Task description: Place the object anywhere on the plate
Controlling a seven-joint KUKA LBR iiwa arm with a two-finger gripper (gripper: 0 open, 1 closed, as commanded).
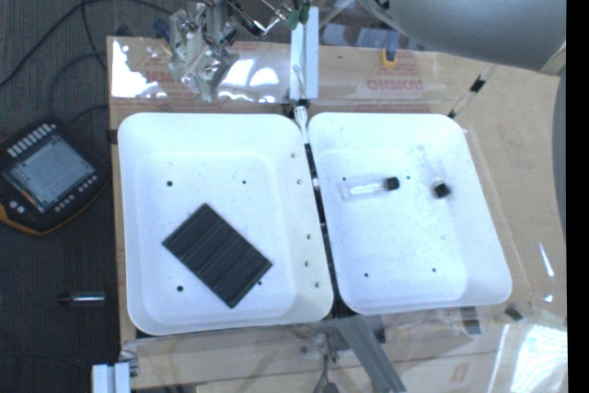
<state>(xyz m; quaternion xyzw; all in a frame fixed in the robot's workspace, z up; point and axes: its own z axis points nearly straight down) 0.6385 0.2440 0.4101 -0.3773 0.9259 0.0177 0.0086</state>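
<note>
- The left bin [138,198] holds a dark ribbed plate [217,254], lying flat, nearer the camera than the claw [204,51].
- The right bin [469,225] holds two clear vials with black caps [370,187], well apart from the claw.
- The claw sits beyond the left bin over the table [386,83], holding nothing; its opening is unclear.

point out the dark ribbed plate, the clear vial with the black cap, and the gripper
dark ribbed rectangular plate [217,254], camera view, on its centre
clear plastic vial with black cap [369,187], camera view, on its clear body
metal two-finger gripper [204,51], camera view, between its fingertips
</note>
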